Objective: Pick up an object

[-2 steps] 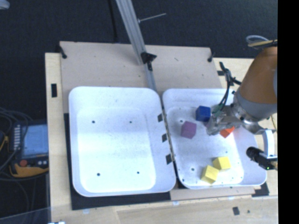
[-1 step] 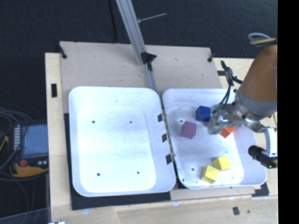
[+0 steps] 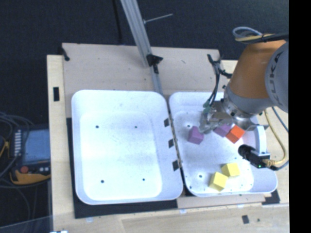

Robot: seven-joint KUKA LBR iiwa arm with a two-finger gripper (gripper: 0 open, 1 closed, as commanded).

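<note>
The right bin holds several small blocks. A purple block lies near its left middle, with a second purple block and an orange block to its right. Two yellow blocks rest near the front rim. My gripper hangs low over the bin, just above and right of the left purple block, between it and the other purple one. The wrist and arm body hide the fingertips.
The left bin sits beside the right one, with a row of clips along the shared edge. A slanted metal rail rises from behind the bins. A black cable fitting hangs at the arm's right.
</note>
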